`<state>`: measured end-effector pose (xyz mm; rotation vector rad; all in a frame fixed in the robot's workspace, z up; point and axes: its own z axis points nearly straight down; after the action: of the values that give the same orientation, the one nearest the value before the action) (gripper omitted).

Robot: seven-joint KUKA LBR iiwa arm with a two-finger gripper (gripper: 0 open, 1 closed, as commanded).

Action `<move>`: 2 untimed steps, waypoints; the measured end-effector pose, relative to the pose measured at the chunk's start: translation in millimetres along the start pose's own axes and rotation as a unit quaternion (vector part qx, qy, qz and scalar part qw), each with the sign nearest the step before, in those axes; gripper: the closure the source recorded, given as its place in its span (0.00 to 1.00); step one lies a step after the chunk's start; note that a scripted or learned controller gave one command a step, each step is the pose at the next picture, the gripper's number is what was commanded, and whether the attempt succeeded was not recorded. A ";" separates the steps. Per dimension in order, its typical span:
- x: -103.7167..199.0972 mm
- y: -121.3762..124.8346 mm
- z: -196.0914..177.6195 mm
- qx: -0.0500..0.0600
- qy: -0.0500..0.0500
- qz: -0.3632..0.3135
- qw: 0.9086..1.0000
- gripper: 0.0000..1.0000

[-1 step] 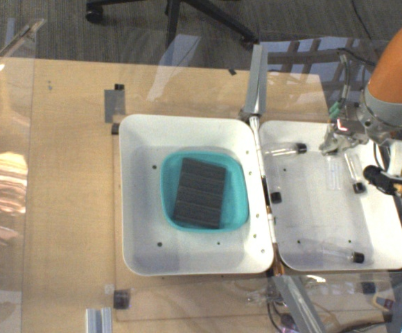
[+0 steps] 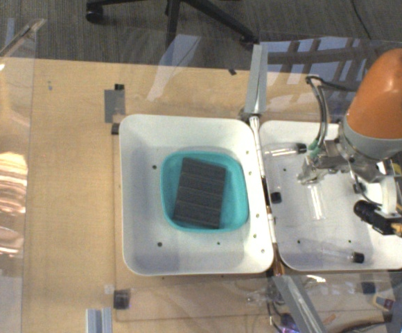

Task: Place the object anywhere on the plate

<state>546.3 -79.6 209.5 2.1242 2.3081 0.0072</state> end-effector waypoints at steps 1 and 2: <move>76.4 49.9 24.5 0.000 0.000 -0.054 0.999 1.00; 75.9 50.0 24.3 0.000 0.000 -0.053 0.999 0.00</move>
<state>590.0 0.2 185.5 1.9985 2.4184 0.0070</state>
